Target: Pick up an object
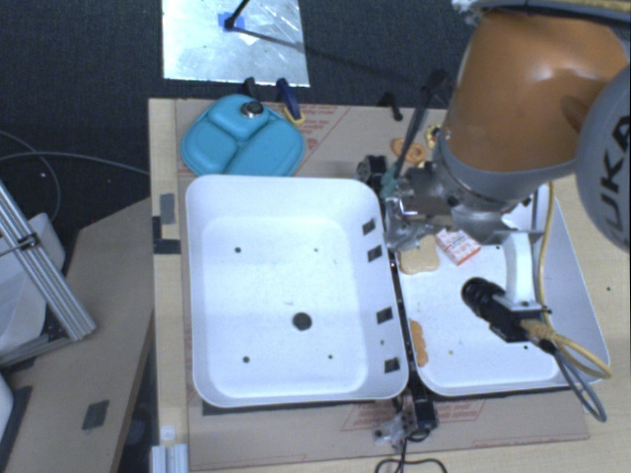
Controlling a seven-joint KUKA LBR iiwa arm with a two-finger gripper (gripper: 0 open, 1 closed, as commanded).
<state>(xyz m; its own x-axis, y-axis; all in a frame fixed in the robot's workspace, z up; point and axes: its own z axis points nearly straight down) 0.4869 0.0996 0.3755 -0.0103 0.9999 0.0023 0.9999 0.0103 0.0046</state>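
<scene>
A light-blue plastic compartment tray (244,138) lies on the tan tabletop (340,146), just beyond the far rim of the left shallow white bin (212,205). Farther back, a shiny silver metal sheet (232,28) rests on the dark floor (69,57). An aluminium rail (39,264) slants at the left.

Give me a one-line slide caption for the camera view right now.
Arm over the right bin, by a tan piece and a red-and-white packet.

The left bin (256,274) is sitting at 9 o'clock of the right bin (463,363) on the bench (493,432); a disc (302,321) is lying near the left bin's middle; in the right bin, a packet (456,247) is lying at 3 o'clock of a wafer (419,258); a tray (242,138) is resting at 12 o'clock of the left bin.
</scene>
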